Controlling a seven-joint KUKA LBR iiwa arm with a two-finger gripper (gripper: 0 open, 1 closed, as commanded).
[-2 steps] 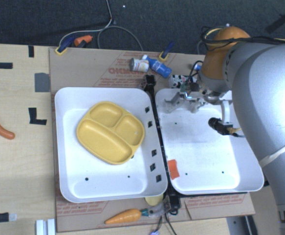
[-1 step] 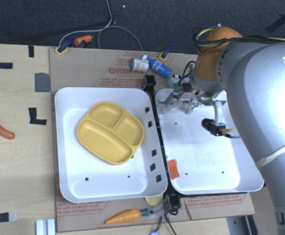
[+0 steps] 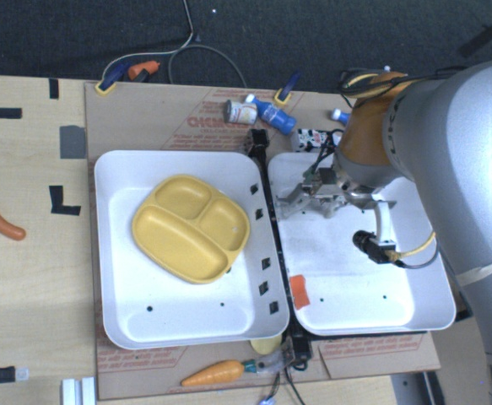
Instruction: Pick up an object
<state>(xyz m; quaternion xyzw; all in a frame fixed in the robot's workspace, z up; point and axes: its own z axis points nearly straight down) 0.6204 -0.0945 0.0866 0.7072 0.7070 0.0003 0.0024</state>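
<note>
The tool (image 3: 313,199) hangs low over the far left part of the right bin (image 3: 355,306); whether it is open or closed I cannot tell, because the wrist covers it. Nearest thing to take is a small orange block (image 3: 299,291) at the bin's near left wall, probably light and stiff, best pinched across its short sides. In the left bin (image 3: 115,251) lies a yellow divided plate (image 3: 191,226), smooth, wide, hard to grip except at its rim. The arm hides the right bin's right side.
</note>
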